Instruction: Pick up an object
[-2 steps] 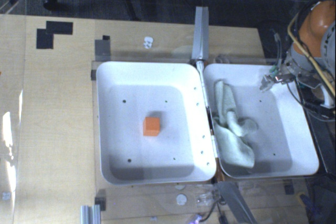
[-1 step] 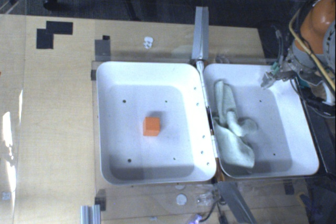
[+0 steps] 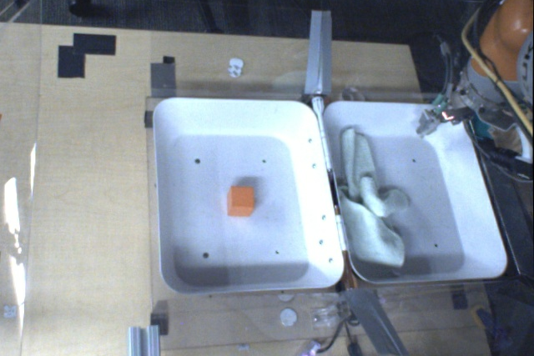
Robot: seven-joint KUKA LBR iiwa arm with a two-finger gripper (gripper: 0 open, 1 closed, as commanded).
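Camera view looks down on the pale wooden tabletop (image 3: 92, 179) and its two white bins. The left bin (image 3: 179, 263) holds a small orange cube (image 3: 241, 201) lying flat near the middle of the floor, well apart from every wall. The right bin (image 3: 467, 254) holds a crumpled pale cloth (image 3: 369, 208) stretched along its left side, close to the divider between the bins.

The pincer (image 3: 437, 117) sits at the upper right corner of the right bin, over the rim, well apart from both things. It is small and partly lost against cables, so I cannot tell how it is set, and nothing can be made out in it.

Either thing would serve as the object. The cube looks the easier take: probably light, stiff and flat-sided, so two opposite faces should give a firm pinch, and it has clear floor all round for the approach. Its faces may be smooth, so a pinch low and centred on the sides seems wiser than one near the top edge, where it could squirt out.

The cloth looks soft and limp; it would sag and might slip free if only a thin layer is caught. The raised fold near its middle seems the best place to bite, coming straight down on the bunched part
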